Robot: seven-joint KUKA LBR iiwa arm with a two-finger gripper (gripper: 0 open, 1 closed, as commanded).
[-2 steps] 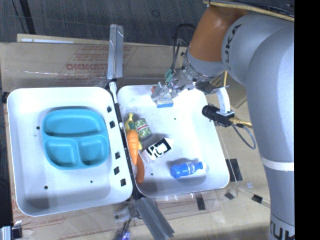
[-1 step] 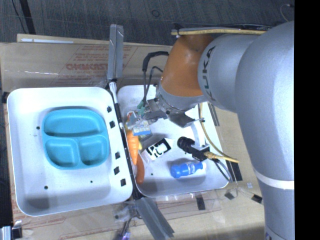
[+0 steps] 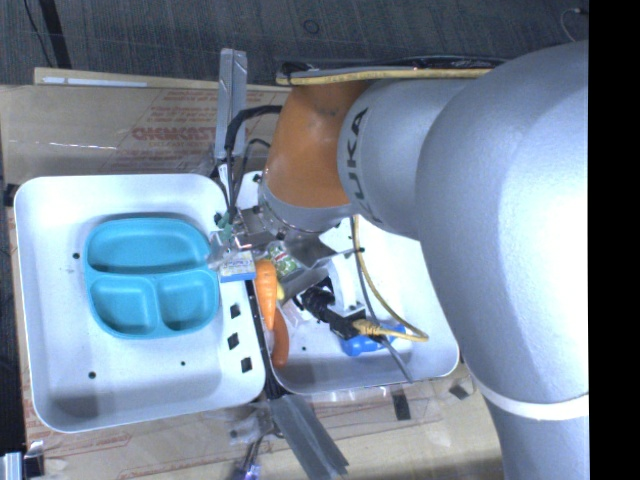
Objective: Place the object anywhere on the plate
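Claw state: cannot tell — the wrist and cabling hide the working end of the gripper [image 3: 262,260], so no grasp on anything is confirmed.
Object location: an orange carrot-like object [image 3: 268,293] hangs lengthwise directly below the claw, over the seam between the left bin [image 3: 50,368] and the right bin [image 3: 420,358]. Whether it is clamped or merely lies on the rims cannot be judged.
Target location: the blue three-compartment plate [image 3: 150,273] sits in the left bin, just left of the claw; its near edge is close beside the claw, and no object lies on it.
Risk 1: an unsecured or shallow hold — any sideways travel toward the plate could let the object slip onto a bin floor or into the seam.
Risk 2: early release; the object is long and rounded, likely to roll off the plate's raised edge.
Risk 3: the claw body stands close to the plate edge and could nudge it.
Clutter: a blue item [image 3: 357,345] lies right of and below the claw, in the right bin.
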